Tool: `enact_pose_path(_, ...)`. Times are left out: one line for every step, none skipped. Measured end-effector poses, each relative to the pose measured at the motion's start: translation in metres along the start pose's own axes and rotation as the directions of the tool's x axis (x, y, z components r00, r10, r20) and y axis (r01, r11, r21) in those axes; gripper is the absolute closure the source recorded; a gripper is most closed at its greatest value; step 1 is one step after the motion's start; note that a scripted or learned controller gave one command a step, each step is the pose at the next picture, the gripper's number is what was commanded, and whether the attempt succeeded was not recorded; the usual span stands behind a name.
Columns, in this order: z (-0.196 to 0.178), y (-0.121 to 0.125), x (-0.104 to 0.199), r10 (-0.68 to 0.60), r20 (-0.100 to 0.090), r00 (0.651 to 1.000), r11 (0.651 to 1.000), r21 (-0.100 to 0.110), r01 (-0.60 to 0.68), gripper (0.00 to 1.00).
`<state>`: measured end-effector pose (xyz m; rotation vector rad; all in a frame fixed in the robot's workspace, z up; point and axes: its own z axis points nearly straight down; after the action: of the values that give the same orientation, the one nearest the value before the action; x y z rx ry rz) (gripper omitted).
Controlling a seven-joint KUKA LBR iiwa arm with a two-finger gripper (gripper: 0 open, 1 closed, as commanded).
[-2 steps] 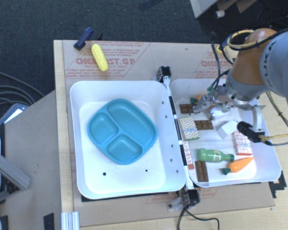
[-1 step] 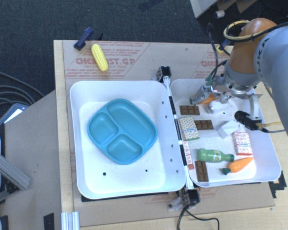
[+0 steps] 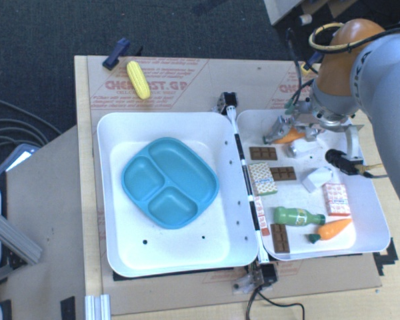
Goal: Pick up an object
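Progress: the gripper [image 3: 290, 131] is down in the far corner of the right bin [image 3: 373, 235], right at a small orange object [image 3: 288, 139]; judging by this, the pick is at the reaching or closing stage, with nothing lifted clear yet.
Fingers: too small and cluttered to read; I cannot tell whether they are apart or together, or whether the orange object sits between them.
Left to do: secure a hold and raise the object off the bin floor.
Other candidates: a green bottle [image 3: 297, 216] and a carrot [image 3: 332, 230] lie near the bin's front, a small red-and-white carton [image 3: 337, 199] just beside them, and brown chocolate bars [image 3: 263, 154] lie along the left side.
Left bin: it [image 3: 113, 239] holds a blue divided plate [image 3: 170, 182].
Counter: a cardboard-covered top [image 3: 187, 79], with a yellow corn cob [image 3: 138, 79] behind the bins.
Room: dark carpet, cables at left.
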<state>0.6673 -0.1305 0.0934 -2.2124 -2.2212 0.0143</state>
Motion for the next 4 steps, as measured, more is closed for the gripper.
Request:
enact_pose_path(-0.013,-0.001,-0.004,0.002,0.005,1.000,1.000,0.005,-0.002,1.00)
enact_pose_path(-0.092,-0.023,0.084,0.003,-0.003,1.000,1.000,-0.012,-0.003,1.00)
enact_pose_path(-0.091,-0.024,0.083,0.004,-0.003,1.000,1.000,-0.010,-0.004,0.00)
enact_pose_path(-0.007,0.002,0.036,0.003,-0.001,1.000,1.000,-0.019,-0.003,0.00)
